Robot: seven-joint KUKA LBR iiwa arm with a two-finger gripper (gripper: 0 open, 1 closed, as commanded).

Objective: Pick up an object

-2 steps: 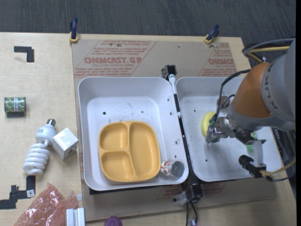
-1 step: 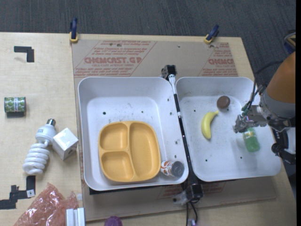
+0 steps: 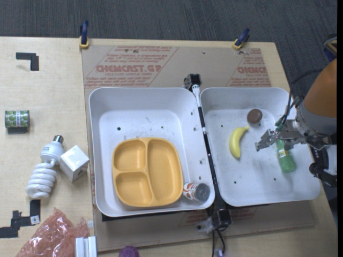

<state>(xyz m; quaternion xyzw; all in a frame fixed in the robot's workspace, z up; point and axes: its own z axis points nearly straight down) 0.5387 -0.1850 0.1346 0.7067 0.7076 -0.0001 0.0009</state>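
From the camera above the bench, two shallow white bins are seen side by side on a brown board. In the left bin (image 3: pixel 102 143) a yellow divided plate (image 3: pixel 147 172) is laid flat toward the near side, and a small can (image 3: pixel 196 191) is found lying on its side just beside the plate's near right corner, against the bin's right wall.

In the right bin (image 3: pixel 252 197) a banana (image 3: pixel 236 141) is placed left of centre, its length running from upper right to lower left. A small brown round object (image 3: pixel 254 115) is seen just beyond the banana's upper end, apart from it. A green bottle (image 3: pixel 285 157) is lying toward the bin's right side, well apart from the banana.

The arm is reached in from the right edge, its orange band visible near the corner, and the gripper (image 3: pixel 270 140) is held low over the right bin, between the banana and the green bottle and just beside the bottle's upper end. Whether the jaws are open or closed cannot be told, and nothing can be made out between them.

On the bench left of the bins, a white spiral light bulb (image 3: pixel 45 169), a small white box (image 3: pixel 74 163) touching it, a green can (image 3: pixel 17 120) and a pink mesh bag (image 3: pixel 51 235) are laid out.
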